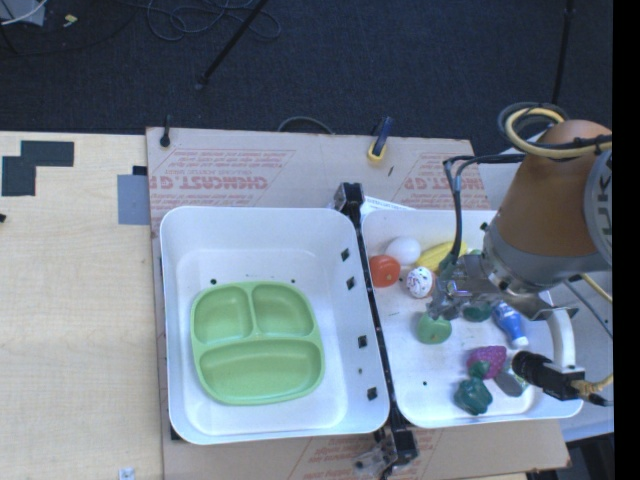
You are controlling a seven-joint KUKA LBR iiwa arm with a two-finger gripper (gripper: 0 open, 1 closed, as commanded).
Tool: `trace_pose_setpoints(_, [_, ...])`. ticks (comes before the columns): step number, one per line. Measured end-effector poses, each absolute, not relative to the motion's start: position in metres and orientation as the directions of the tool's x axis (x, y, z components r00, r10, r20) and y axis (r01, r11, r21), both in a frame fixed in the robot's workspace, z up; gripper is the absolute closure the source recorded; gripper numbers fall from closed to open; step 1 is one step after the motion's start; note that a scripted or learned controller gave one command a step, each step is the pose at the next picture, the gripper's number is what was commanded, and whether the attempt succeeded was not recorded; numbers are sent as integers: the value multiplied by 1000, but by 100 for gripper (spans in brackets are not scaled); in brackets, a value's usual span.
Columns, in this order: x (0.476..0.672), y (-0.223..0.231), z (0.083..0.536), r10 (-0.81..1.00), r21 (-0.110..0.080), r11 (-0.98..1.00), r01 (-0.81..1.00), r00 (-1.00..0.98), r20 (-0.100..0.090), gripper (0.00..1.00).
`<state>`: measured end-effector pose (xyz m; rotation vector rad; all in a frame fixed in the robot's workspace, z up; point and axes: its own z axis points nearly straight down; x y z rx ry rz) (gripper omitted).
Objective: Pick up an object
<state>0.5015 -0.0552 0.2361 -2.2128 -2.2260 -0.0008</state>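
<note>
Gripper point(452, 293) hangs low in the right bin point(420, 408), its metal fingers crowded together in shadow; whether they stand apart or closed I cannot tell, and nothing visibly sits between them. Nearest candidate is the round green object point(434, 328), lying just beside the gripper at about its seven o'clock, seemingly clear of it; it looks roughly as wide as long, so no long axis matters much. A white speckled ball point(419, 282) sits close at the gripper's nine o'clock, with an orange-red ball point(384, 269) beyond it against the divider point(362, 298) and a white egg-like piece point(403, 249) at eleven o'clock. A blue-and-white bottle point(509, 322) lies at four o'clock; farther down, a magenta piece point(489, 357) and a dark teal lump point(474, 396) near the front rim. Bare floor lies at the green object's six to eight o'clock. The left bin point(180, 268) holds a green divided tray point(258, 341).
</note>
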Motion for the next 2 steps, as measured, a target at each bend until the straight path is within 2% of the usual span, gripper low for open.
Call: trace_pose_setpoints(2, [531, 54, 219, 1000, -4, 5, 1000, -5, 1, 100])
